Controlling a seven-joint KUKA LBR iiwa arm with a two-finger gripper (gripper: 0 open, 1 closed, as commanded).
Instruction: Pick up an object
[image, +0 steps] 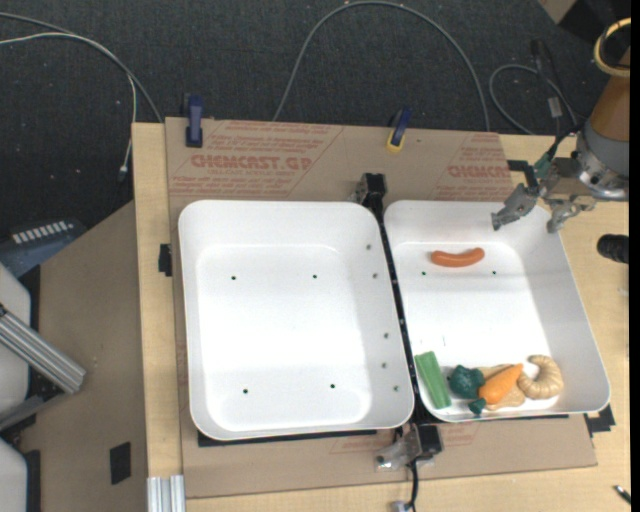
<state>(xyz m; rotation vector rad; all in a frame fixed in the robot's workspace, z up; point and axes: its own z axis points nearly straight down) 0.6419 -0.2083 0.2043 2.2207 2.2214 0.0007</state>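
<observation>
Cardboard-topped bench (250, 150) is carrying two bins; the right bin (560, 300) is holding a sausage (457, 258), just below the open, empty jaws (530, 212).

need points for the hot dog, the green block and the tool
hot dog (457, 258), camera view, middle of the sausage, far part of the right bin.
green block (432, 378), camera view, middle of its top face, near edge of the right bin.
tool (529, 217), camera view, midway between its fingertips.
</observation>
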